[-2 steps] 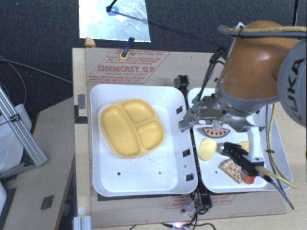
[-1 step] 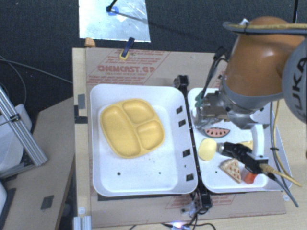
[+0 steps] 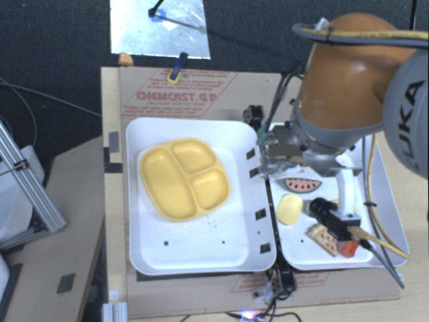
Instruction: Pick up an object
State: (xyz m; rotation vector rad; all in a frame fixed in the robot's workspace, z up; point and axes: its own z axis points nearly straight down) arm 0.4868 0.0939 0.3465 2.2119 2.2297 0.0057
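Gripper (image 3: 275,158) sits low over the upper-left corner of the right bin (image 3: 298,253), close to the divider between the two bins; the grey wrist and orange arm band cover it from above, so cannot tell whether it is spread or closed, and nothing is seen held in it. Candidate objects, right bin: watermelon slice (image 3: 303,184), a flat half-round with pink-red flesh, dark seeds and a pale rind edge, lying just below and to the right of the gripper, apart from it. Yellow piece (image 3: 289,208), pale, rounded and smooth, just below the slice near the bin's left wall. Brown wafer (image 3: 322,239), flat and rectangular with a light speckled face, lying at a slant near the bin's front wall. Orange-red piece (image 3: 348,249), small and blocky, just to the right of the wafer; contact between the two cannot be judged. Left bin (image 3: 194,263): one yellow divided plate (image 3: 184,178), rounded-square with three compartments, lying flat in the bin's upper middle, well apart from the gripper. Both bins rest on a cardboard sheet (image 3: 181,96) with red print.
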